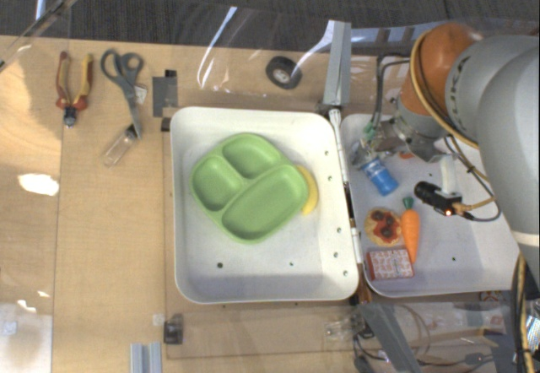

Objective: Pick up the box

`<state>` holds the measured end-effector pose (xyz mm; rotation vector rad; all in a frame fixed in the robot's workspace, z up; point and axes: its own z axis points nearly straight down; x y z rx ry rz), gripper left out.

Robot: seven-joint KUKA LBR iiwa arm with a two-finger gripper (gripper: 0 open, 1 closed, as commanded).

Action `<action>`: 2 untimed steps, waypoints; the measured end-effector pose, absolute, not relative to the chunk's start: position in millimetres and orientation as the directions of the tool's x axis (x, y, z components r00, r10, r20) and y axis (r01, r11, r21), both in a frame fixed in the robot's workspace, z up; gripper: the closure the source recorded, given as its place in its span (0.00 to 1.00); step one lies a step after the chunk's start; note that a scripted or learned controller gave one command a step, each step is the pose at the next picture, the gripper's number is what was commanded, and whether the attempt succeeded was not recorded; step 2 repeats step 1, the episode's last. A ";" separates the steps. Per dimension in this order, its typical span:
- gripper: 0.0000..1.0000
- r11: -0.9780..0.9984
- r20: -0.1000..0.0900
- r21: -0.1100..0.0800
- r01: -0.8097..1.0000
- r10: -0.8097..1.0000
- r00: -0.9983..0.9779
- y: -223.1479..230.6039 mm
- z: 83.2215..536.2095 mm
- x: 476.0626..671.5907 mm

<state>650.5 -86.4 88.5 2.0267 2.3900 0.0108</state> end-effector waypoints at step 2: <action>1.00 0.252 0.004 -0.006 0.968 0.968 -0.252 -113.1 87.3 668.2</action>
